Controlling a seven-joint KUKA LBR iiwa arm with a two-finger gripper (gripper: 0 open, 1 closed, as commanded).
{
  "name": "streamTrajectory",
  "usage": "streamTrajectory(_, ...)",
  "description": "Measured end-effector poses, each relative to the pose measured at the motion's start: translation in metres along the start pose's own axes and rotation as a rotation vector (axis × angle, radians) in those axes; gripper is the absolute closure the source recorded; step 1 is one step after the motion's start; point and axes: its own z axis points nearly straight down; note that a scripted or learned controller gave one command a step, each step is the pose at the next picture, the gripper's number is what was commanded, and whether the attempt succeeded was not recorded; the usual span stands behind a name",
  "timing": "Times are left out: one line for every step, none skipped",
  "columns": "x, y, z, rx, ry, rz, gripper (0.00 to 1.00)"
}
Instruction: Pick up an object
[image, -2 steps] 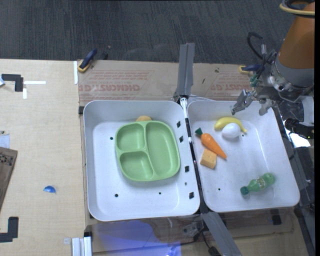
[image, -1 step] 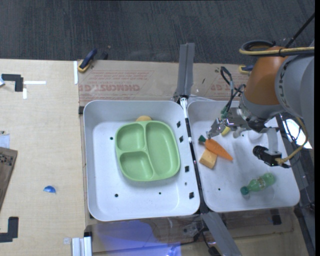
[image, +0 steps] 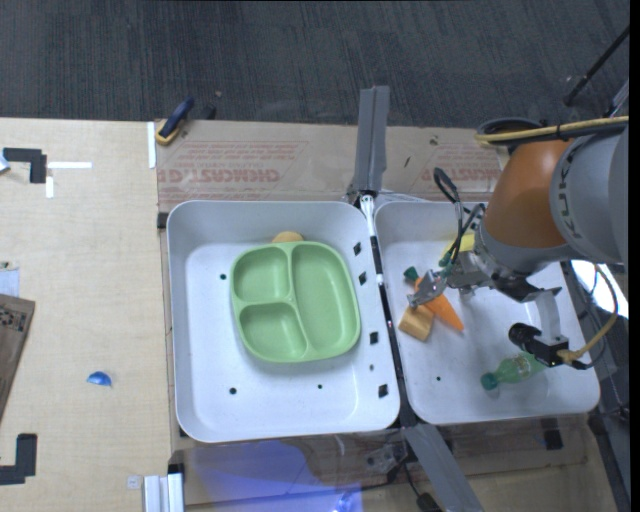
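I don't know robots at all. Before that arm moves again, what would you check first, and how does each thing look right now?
1. Hand is over the right bin: ok.
2. Something to pick lies near the hand: ok, an orange carrot-like piece and a tan block sit just beside it.
3. An object is actually between its fingers: cannot tell, the tip is too small and cluttered.
4. Green bottle is out of the hand's way: ok, it lies nearer the bin's front right.
5. Green divided plate stays in the left bin, apart from the arm: ok.
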Motion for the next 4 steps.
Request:
streamTrajectory(-0.001,-0.001,-0.008,0.001,0.0,0.005,1.0)
streamTrajectory(0.05,0.027,-0.098,0.004,-0.001,0.201,1.0)
streamTrajectory(0.037,0.003,-0.145,0.004,-0.001,0.223,1.0)
streamTrajectory(0.044,-0.03,-0.183,0.004,-0.001,0.167,1.0)
